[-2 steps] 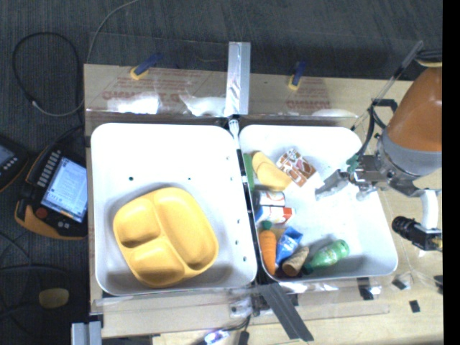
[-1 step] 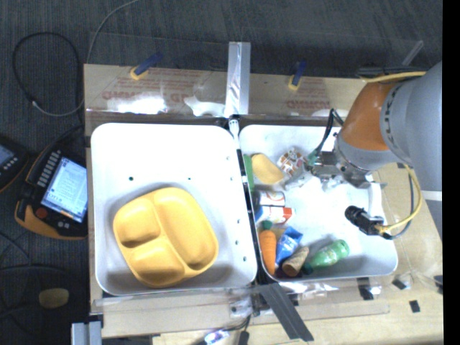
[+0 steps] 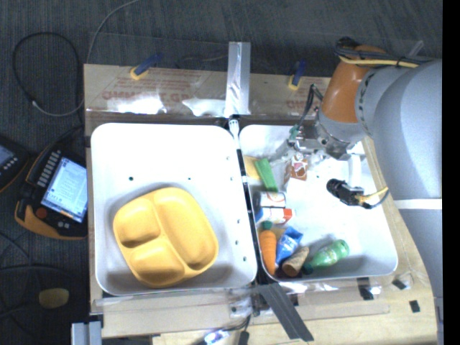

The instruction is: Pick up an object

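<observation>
My gripper point(image 3: 300, 148) hangs over the far part of the right bin point(image 3: 374, 228), below the orange wrist band. A small red-brown and white object point(image 3: 298, 169) lies directly beneath it; I cannot tell whether they touch. Along the bin's left wall lie a green stick point(image 3: 266, 172), a yellow piece point(image 3: 250, 167) and a white and red box point(image 3: 274, 208). At the front sit an orange carrot point(image 3: 267, 249), a blue packet point(image 3: 288, 242), a brown item point(image 3: 294, 262) and a green bottle point(image 3: 328, 253).
The left bin point(image 3: 115, 149) holds a yellow divided plate point(image 3: 164, 236). A black part with a yellow cable point(image 3: 346, 190) hangs over the right bin near the arm. The grey arm body covers the bin's right side.
</observation>
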